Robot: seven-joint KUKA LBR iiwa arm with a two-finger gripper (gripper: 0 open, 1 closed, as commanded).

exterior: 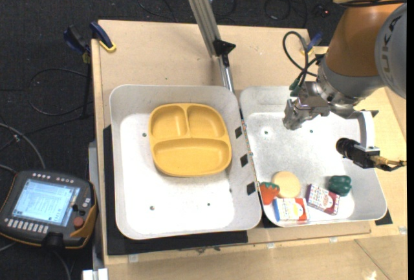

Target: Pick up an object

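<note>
My gripper [292, 118] hangs over the upper middle of the right bin [310, 149], above bare floor and well away from the objects. Along that bin's front edge lie a small red and orange piece [268, 192], a pale round bun-like thing [286, 182], a blue and white carton [290, 209], a red and white box [321, 198] and a dark green object [339, 184]. Nothing shows between the fingers.
The left bin [129, 162] holds a yellow divided tray [189, 139]. A slanted metal pole [204, 10] runs down to the joint between the bins. A teach pendant [45, 206] lies off the bench at lower left.
</note>
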